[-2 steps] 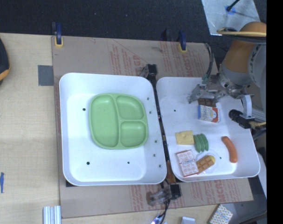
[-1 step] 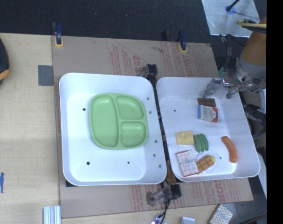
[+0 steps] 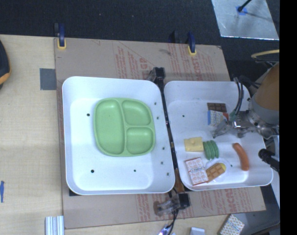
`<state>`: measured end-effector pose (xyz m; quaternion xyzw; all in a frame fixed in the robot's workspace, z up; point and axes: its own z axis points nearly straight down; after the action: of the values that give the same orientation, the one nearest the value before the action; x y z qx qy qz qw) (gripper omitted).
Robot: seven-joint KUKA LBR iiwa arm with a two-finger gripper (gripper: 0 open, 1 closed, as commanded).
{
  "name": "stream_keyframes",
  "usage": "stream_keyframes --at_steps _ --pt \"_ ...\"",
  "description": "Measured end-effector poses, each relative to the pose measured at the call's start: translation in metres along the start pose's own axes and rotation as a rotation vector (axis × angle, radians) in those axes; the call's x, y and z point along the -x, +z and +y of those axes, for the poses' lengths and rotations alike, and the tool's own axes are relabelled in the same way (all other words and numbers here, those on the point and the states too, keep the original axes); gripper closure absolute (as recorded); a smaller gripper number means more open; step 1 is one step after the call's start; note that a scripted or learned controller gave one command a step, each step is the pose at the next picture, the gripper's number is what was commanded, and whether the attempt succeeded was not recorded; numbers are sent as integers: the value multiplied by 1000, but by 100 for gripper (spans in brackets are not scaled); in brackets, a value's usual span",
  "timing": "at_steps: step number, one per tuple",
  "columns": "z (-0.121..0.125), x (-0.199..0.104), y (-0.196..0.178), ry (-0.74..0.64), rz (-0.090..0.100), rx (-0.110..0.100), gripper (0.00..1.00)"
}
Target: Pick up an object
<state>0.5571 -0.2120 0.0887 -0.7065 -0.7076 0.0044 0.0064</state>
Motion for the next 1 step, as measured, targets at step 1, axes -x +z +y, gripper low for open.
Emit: stream_keyframes --at_steps 1 --pt "57 -17 -5 -6 -5 17 0"
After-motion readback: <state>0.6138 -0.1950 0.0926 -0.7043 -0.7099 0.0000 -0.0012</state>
